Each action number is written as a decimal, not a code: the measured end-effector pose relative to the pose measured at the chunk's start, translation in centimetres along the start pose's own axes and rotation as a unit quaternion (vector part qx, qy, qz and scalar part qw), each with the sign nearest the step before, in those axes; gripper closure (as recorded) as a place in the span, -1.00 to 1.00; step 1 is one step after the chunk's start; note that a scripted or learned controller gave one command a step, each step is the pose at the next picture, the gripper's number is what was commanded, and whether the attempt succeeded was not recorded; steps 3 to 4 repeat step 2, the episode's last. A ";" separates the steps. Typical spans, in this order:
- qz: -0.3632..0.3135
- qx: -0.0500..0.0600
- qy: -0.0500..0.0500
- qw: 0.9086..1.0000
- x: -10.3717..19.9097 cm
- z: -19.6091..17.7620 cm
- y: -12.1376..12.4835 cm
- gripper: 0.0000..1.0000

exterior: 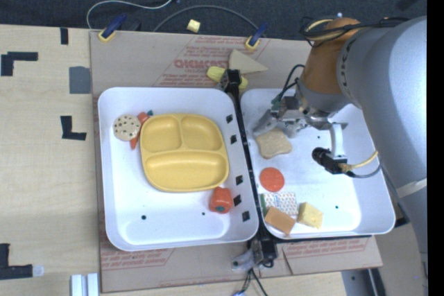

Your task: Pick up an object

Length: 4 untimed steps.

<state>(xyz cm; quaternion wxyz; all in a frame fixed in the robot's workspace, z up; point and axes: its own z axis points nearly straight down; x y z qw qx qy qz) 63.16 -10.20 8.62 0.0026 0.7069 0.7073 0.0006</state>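
Observation:
My gripper (276, 123) hangs low over the upper left of the right bin (347, 218), its grey fingers (263, 124) spread just above a tan bread slice (274, 144). Nothing sits between the fingers. Below the bread lie a red-orange disc (272, 179), a patterned white piece (281, 201), an orange-brown block (279, 220) and a yellow cheese cube (310, 215). The left bin (125, 218) bears a yellow divided plate (184, 151), a cookie (125, 126), a small orange-red piece (143, 117) and a red-orange cup-like object (221, 199).
The grey arm and its orange band (326, 66) fill the right side above the right bin. A black divider (238, 142) with clips runs between the bins. Cables, yellow clamps and a tan wedge (246, 63) lie on the cardboard behind the bins.

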 end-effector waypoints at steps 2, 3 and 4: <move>-0.001 0.000 0.000 1.000 0.2 0.0 -1.1 -1.00; -0.001 0.000 0.000 1.000 0.2 0.0 -1.1 -1.00; -0.001 0.000 0.000 1.000 0.2 0.0 -1.1 -1.00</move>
